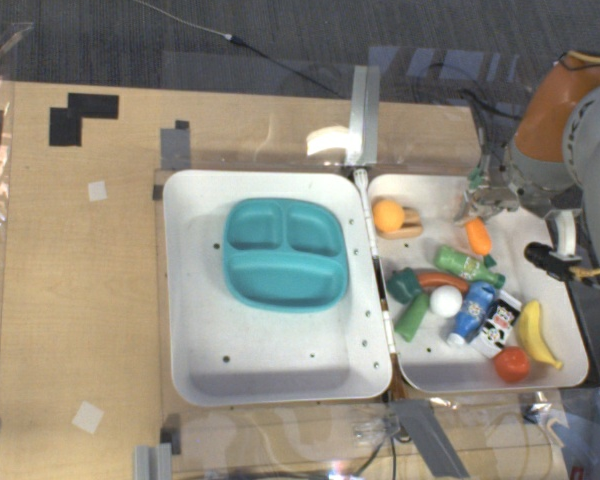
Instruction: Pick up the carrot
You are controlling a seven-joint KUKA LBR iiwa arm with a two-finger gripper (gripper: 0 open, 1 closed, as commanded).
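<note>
Two white bins sat side by side on the bench. The left bin (195,298) held a teal divided plate (283,253) near its middle. The right bin (570,368) held the clutter. The carrot (478,236) lay near the far edge of the right bin, tilted, just below the gripper (483,194). The gripper hung at the bin's far right corner, touching nothing clearly; could not tell its state. An orange (387,215) sat at the far left corner. A green bottle (464,263) lay just near of the carrot. A white ball (445,302) and blue bottle (475,311) sat mid-bin. A banana (536,334) and tomato (512,363) were by the near right corner.
</note>
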